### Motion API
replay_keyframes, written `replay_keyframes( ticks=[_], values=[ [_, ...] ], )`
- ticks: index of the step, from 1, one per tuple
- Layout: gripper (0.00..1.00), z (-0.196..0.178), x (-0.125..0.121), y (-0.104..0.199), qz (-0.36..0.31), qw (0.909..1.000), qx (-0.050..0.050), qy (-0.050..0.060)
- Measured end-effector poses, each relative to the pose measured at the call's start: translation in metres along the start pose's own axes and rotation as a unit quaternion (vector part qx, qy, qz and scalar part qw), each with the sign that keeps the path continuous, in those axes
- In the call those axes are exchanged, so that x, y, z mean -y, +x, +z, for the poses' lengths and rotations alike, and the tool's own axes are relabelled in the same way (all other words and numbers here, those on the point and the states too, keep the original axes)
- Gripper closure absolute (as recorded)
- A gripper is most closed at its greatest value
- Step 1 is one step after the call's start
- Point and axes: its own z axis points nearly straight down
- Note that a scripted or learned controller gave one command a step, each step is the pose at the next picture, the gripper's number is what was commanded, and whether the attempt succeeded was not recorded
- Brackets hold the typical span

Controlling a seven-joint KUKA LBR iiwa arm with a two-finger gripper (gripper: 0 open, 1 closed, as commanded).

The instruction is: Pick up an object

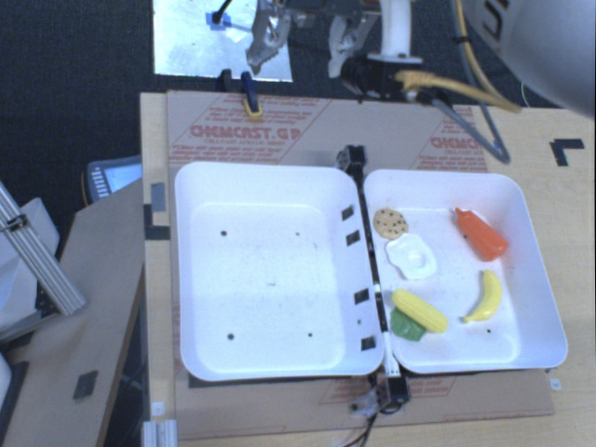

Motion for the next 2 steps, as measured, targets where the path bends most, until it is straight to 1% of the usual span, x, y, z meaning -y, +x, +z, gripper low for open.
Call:
replay_keyframes(
  ticks=[2],
  values=[
    [0.0,0.0,0.0,0.0,0.0,1.0,0.0,0.0]
  ],
)
